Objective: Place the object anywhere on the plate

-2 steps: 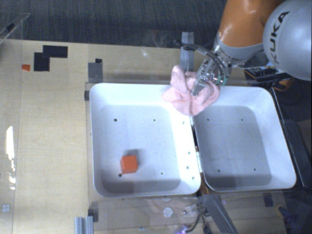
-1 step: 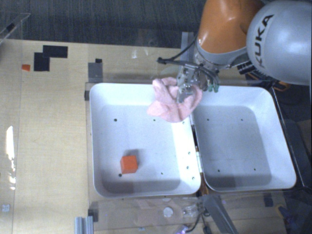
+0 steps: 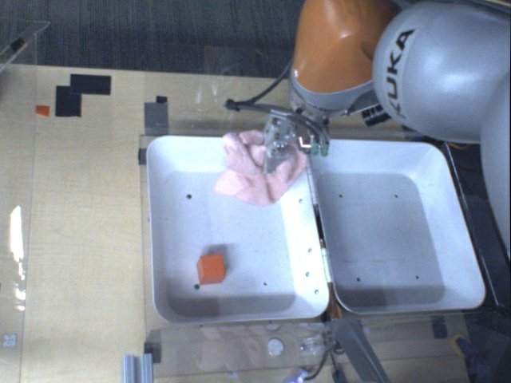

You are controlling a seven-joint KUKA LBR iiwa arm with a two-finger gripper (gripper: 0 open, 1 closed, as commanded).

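Observation:
A crumpled pink cloth hangs at the far right corner of the left bin. My gripper reaches down into the cloth's upper right part, its fingers pinched on the fabric. The cloth bunches up around the fingers and droops toward the lower left. A small orange cube lies on the floor of the left bin near its front, well apart from the gripper.
The right bin sits directly beside the left one, sharing a raised rim between them. The grey arm with its orange band looms over the far edge of both bins. Wooden bench surface extends to the left.

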